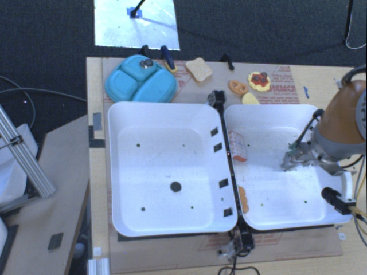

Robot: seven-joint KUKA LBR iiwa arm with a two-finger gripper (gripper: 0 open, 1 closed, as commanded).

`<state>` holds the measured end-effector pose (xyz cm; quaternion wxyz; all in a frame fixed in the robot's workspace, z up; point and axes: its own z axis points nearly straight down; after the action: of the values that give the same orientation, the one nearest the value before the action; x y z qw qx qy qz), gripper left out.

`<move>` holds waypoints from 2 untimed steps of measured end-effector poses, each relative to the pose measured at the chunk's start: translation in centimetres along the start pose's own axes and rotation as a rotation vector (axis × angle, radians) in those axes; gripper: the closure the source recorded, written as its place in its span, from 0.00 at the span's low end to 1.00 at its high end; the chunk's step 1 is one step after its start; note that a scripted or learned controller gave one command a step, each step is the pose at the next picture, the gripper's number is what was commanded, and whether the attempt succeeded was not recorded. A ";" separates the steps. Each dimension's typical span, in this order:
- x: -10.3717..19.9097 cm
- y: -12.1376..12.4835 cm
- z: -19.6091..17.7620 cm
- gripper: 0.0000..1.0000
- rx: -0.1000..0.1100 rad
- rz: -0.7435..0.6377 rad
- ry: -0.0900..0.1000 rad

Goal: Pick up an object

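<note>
Hovering low in your right bin [269, 213], the gripper [288, 161] sits near the middle of its floor, though you cannot tell how its fingers stand. Your nearest object, a small red and white carton [237, 146], lies by the bin's left wall, well apart.

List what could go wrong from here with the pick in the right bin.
1. The gripper sits low over bare floor in the right bin, apart from the red-and-white packet, so closing here would likely grab nothing.
2. The packet and the small orange item both lie against the divider wall, which may block a finger from getting behind them.
</note>
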<state>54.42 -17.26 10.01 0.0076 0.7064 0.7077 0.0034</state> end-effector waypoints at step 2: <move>5.5 5.0 -1.8 1.00 0.002 -0.007 0.003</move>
<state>59.40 -11.71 11.82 0.0060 0.7041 0.7101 0.0038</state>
